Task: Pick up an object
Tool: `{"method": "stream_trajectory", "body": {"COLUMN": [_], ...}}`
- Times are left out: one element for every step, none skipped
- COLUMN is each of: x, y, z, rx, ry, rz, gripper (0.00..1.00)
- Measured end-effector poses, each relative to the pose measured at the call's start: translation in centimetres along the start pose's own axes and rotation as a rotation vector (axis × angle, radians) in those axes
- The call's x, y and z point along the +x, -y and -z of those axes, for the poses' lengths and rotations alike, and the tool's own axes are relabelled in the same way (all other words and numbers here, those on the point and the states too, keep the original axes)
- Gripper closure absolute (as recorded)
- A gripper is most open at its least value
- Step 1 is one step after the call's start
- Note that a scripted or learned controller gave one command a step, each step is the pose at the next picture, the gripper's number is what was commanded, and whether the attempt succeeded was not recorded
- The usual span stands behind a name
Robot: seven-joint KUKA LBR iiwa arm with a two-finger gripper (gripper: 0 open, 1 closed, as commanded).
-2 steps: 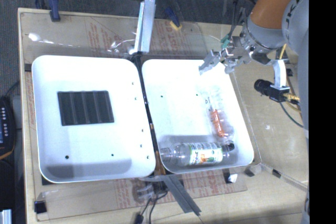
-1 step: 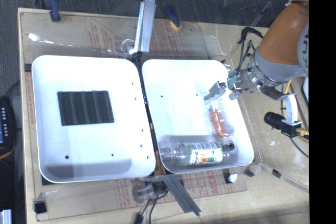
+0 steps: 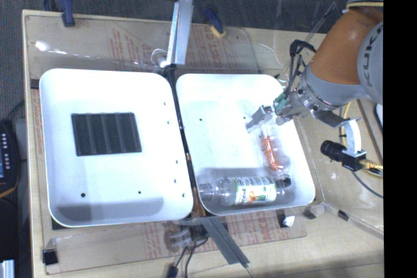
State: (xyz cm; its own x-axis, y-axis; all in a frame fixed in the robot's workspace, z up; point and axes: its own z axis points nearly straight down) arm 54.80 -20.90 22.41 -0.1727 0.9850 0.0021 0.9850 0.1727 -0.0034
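A clear plastic bottle [image 3: 244, 189] with a green and orange label and a dark cap lies on its side along the near wall of the right bin [image 3: 215, 107], cap pointing right. Just above its cap end lies a smaller clear bottle [image 3: 273, 152] with orange contents, set roughly upright in the view, near the bin's right wall. The gripper [image 3: 260, 116] hangs over the right bin close to the top end of the small bottle; I cannot tell whether the jaws are wide or narrow, and nothing is visibly held between them. The grey arm [image 3: 339, 68], with its orange band, comes in from the right. The left bin [image 3: 58, 185] holds a dark ribbed rectangular pad [image 3: 106, 133] lying flat toward its upper left. Both bins sit side by side on the bench [image 3: 39, 36].
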Motion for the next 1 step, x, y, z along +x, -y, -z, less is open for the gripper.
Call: {"method": "stream_trajectory", "body": {"x": [-0.09], "y": [-3.83], "z": [6.30], "rx": [-0.002], "ry": [0.003], "rz": [-0.131], "gripper": [0.00]}}
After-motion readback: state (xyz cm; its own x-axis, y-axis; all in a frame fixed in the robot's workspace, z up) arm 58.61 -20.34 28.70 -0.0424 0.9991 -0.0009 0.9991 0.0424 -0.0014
